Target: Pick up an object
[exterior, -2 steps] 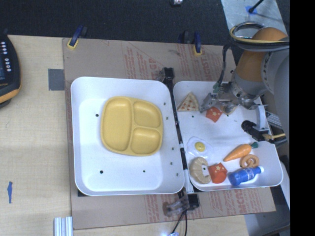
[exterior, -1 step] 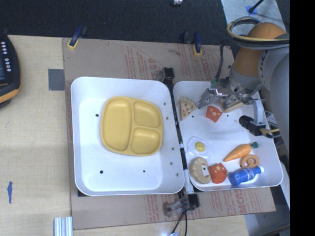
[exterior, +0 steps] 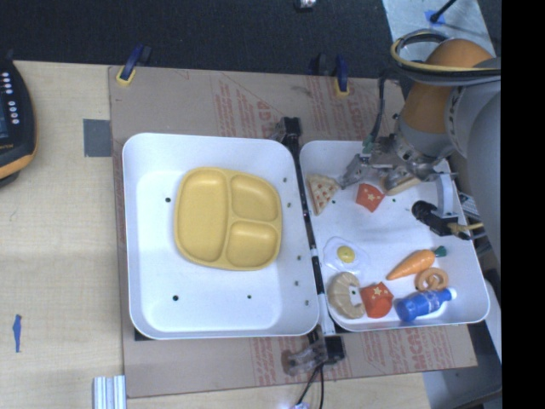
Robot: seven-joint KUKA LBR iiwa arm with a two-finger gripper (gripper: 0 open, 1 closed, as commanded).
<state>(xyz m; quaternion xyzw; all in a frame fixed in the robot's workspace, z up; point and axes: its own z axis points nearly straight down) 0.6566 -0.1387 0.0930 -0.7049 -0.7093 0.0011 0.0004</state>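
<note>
Light wood bench [exterior: 60, 254] with a brown cardboard sheet [exterior: 213, 96] laid flat across the middle, clipped along its 12 o'clock edge by a yellow clamp [exterior: 129, 65] and a blue clamp [exterior: 341, 73]. Sitting on the cardboard side by side, edges just about touching: left white bin [exterior: 153, 305] toward 9 o'clock, right white bin [exterior: 470, 309] toward 3 o'clock. Straight on the wood: grey tape patch [exterior: 97, 137] beside the cardboard's 9 o'clock edge, and a black-and-orange handheld controller [exterior: 13, 118] way out at 9 o'clock, cut off by the frame.
</note>
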